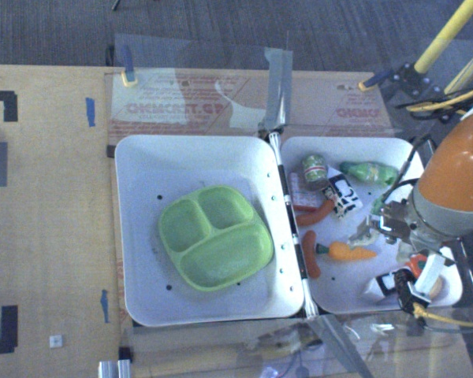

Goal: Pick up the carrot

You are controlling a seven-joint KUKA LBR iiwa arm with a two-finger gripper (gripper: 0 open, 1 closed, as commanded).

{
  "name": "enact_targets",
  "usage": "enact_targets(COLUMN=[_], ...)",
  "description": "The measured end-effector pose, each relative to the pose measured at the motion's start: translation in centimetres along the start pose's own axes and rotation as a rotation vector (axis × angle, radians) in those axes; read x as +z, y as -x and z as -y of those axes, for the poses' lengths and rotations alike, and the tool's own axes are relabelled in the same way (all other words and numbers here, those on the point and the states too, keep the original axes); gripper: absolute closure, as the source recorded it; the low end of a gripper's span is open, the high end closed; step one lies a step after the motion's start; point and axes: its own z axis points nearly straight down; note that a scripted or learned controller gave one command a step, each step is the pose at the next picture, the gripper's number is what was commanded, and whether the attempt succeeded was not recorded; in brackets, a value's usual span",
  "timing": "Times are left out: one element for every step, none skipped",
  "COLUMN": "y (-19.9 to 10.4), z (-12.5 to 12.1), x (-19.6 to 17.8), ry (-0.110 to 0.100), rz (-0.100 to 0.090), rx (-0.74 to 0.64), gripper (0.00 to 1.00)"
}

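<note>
Carrot: small orange plastic toy carrot with a green stub, lying flat in the right white bin, just beside and slightly below-left of the two-finger gripper. Likely light, stiff, slick; best pinched across its thick middle. Gripper's opening: cannot tell. Grey arm with orange band slants in from behind, wrist angled down.

My arm runs off the right edge, and its bulk hides the right bin's far corner. My gripper is a blurred tangle; I cannot tell its fingers' state. The can's label is too small to read.
</note>
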Motion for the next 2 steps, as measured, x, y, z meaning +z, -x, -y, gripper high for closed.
enact_targets(y=[2.8, 1.6], z=[-2.1, -1.4], x=[5.8, 6.0], ry=[0.032, 0.030], rz=[-0.009, -0.007], rx=[0.137, 0.436], gripper=[0.00, 0.00])
